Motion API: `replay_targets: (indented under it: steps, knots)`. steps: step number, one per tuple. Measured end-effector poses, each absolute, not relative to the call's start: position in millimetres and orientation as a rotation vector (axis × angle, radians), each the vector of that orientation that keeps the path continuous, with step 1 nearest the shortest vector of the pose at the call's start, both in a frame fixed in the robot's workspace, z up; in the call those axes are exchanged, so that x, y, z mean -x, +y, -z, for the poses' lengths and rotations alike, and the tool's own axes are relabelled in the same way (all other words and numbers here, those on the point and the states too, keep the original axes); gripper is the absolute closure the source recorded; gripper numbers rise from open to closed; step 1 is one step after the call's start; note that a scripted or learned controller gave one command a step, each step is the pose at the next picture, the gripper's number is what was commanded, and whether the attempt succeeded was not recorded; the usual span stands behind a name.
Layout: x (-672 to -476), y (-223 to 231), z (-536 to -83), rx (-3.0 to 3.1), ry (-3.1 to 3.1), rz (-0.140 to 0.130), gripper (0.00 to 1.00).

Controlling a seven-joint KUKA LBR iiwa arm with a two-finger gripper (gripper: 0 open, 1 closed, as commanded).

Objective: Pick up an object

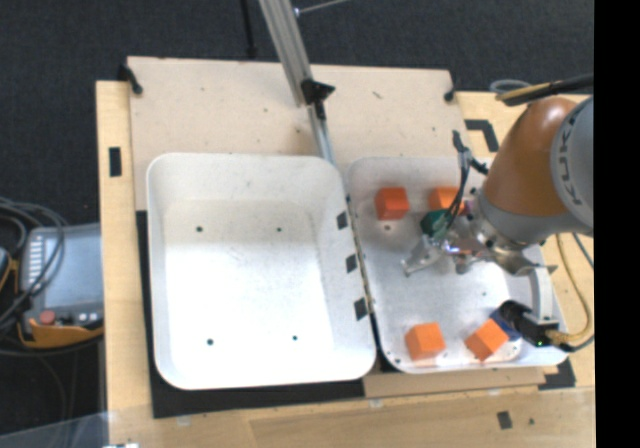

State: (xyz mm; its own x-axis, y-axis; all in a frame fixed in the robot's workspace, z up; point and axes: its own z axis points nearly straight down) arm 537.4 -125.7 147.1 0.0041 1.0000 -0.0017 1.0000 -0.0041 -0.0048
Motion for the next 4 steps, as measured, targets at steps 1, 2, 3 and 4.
replay_targets:
  steps: [1, 2, 3, 4]
  knots:
    - [-538.1, -127.9, -97.2, 2.228, -2.221, -0.001, 0.0]
    - [-539.4, -127.4, -109.7, 2.24, -2.208, 0.008, 1.0]
    - [-542.0, -125.1, -173.6, 2.219, -2.232, 0.008, 1.0]
    - [-541.0, -132.9, -219.9, 2.222, -2.229, 0.006, 1.0]
